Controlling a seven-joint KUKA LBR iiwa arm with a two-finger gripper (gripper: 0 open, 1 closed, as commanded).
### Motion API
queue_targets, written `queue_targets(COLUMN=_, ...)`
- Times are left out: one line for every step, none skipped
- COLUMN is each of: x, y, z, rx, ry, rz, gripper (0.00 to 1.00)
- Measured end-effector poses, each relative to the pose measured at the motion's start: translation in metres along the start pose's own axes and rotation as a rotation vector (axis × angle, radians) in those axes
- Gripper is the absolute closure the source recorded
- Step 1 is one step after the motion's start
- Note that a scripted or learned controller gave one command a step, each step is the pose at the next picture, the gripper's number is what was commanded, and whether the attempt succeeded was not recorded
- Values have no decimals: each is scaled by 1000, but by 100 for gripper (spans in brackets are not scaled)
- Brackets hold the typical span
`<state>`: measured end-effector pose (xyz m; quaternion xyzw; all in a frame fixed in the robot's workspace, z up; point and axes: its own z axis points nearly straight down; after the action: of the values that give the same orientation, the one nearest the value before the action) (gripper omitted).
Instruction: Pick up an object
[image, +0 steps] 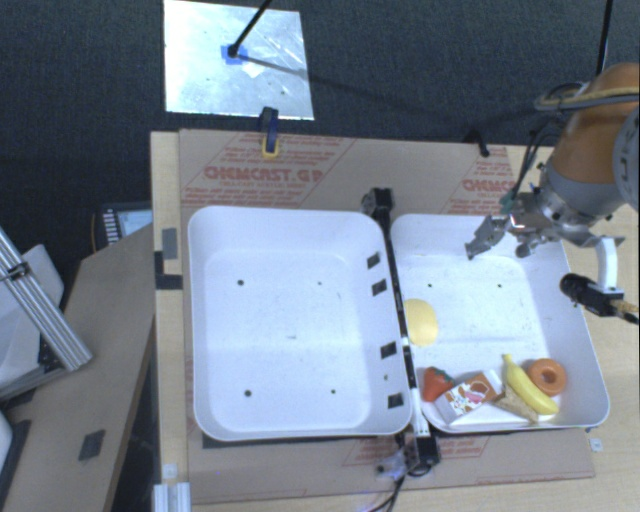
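Objects for the picking task lie crowded into the near corner of the right bin (600, 395), the part of the scene closest to the camera. A banana (527, 385) rests beside an orange ring-shaped piece (547, 376), a small printed packet (467, 395) lies just left of them, and a red item (436, 383) sits touching the packet's left end. Their clustering against the near wall is probably an effect of the bin's shallow slope or of repeated drops, though that is a judgement only. Slightly farther back, a yellow rounded object (422, 322) lies alone against the divider between the bins, which leaves it more open to a downward approach than the packed group. The left bin (215, 235) extends alongside. Farther still, over the far part of the right bin, hangs the gripper (497, 238), carried on the grey arm entering from the right and well apart from every object. Whether its jaws are parted or closed cannot be told at this size, and nothing is visible between them. Beyond the bins the cardboard sheet (300, 165) covers the bench, with a reflective square plate (240, 60) lying farthest away.
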<state>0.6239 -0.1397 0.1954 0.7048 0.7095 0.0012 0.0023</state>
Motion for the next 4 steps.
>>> queue_targets(x=48, y=48, z=-1, rx=-2, ry=3, rz=-4, gripper=0)
queue_targets(x=44, y=34, z=107, rx=10, ry=2, rz=6, gripper=0)
queue_targets(x=44, y=37, z=90, rx=0, ry=0, rz=3, gripper=100)
queue_targets(x=85, y=2, z=5, rx=-2, ry=3, rz=-1, gripper=100)
